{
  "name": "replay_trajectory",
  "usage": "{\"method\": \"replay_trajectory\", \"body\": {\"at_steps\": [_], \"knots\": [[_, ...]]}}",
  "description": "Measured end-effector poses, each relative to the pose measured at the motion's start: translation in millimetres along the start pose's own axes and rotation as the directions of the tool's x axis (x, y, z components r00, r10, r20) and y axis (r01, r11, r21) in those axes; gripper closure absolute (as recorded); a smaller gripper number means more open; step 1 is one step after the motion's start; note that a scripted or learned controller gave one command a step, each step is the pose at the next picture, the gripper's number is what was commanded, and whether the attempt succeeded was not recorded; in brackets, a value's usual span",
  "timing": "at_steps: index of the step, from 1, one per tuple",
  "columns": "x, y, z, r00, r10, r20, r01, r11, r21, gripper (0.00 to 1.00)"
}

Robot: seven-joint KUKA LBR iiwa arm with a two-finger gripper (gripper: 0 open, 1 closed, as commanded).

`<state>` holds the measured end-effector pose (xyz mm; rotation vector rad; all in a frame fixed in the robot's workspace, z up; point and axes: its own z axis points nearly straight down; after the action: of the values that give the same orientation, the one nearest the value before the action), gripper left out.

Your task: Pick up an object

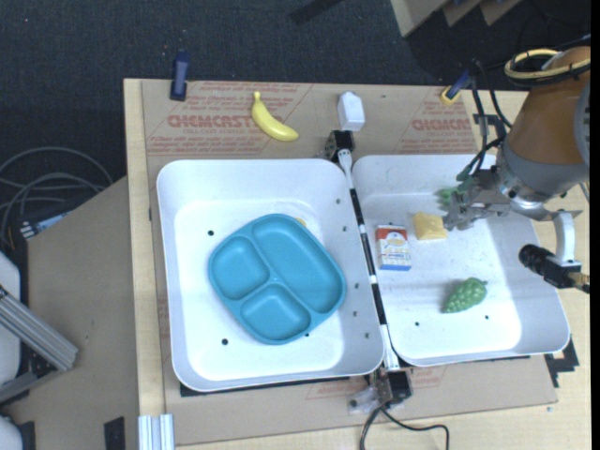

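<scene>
Hand [457, 206] low in right white bin [525, 340], beside flat yellow block [429, 226]; its grip state cannot be told.

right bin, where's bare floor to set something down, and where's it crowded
Free: the right bin floor in front of the green grapes, and the patch between the small box and the grapes. Crowded: the far part, where the gripper sits beside the yellow block.

two bins [187, 195], one tray [274, 277], one banana [272, 120]
</scene>
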<state>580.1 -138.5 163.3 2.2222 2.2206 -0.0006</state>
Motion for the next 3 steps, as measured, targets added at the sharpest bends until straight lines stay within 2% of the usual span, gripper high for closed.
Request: {"method": "replay_trajectory", "body": {"at_steps": [1,2,3], "knots": [[1,0,1,1.000,0.000,-0.001,0.000,1.000,0.001,0.00],[-3,-60,79,1.000,0.000,-0.001,0.000,1.000,0.002,0.00],[6,87,78,1.000,-0.002,0.000,0.002,1.000,-0.002,0.00]]}}
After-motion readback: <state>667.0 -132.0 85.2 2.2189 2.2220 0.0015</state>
